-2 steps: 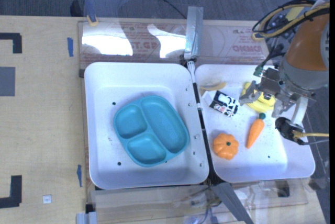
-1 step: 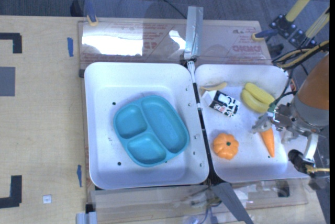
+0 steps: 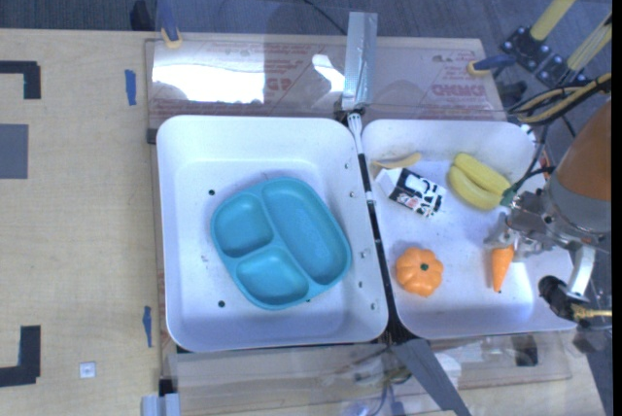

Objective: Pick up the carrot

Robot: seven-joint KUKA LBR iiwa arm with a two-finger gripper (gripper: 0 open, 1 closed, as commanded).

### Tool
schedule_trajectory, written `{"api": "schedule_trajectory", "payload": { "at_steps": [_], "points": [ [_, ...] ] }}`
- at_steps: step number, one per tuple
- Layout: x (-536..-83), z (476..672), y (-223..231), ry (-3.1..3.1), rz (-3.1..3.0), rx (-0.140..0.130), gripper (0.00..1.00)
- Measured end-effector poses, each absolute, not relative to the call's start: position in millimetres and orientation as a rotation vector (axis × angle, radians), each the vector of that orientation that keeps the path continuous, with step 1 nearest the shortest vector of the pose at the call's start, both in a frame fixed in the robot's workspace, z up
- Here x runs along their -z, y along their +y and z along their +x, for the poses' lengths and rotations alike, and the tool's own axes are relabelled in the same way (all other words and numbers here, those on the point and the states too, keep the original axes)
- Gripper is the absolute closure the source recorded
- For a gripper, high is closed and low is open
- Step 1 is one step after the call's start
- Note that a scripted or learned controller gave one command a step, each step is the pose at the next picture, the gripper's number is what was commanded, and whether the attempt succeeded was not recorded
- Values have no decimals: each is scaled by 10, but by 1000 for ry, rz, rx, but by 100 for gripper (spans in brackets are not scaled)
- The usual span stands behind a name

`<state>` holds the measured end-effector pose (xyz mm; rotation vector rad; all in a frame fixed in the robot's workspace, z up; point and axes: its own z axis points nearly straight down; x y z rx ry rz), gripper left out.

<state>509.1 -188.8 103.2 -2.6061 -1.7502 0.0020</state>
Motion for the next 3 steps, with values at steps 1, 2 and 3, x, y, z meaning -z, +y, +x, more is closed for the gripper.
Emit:
{"api": "schedule_trajectory", "payload": {
  "at_steps": [1, 2, 3],
  "points": [
    [-1120, 5092, -1891, -1751, -2607, -3, 100],
    [-1937, 5275, -1136, -1923, -2487, 5, 100],
    [-1774, 4998, -1443, -1566, -2716, -8, 100]
  ]
}}
